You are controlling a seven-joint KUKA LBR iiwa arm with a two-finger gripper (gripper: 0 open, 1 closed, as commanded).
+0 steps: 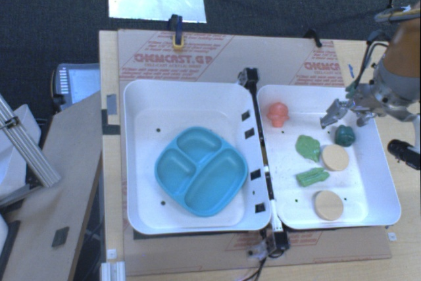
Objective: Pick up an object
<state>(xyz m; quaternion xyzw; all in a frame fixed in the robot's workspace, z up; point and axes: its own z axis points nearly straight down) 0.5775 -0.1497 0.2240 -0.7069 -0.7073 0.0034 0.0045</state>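
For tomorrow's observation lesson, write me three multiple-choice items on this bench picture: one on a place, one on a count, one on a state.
1. Where does the blue divided plate lie?
A. In the left bin
B. In the right bin
C. On the cardboard behind the bins

2. How many tan round discs are in the right bin?
A. One
B. Two
C. Four

3. How does the hand stand to the orange piece?
A. It grips it
B. It is apart from it, over the bin's far right part
C. It presses it onto the plate

Answers:
1 A: the plate lies on the floor of the left bin.
2 B: one disc lies beside the green pieces, the other disc near the front wall.
3 B: bare white floor separates the two.
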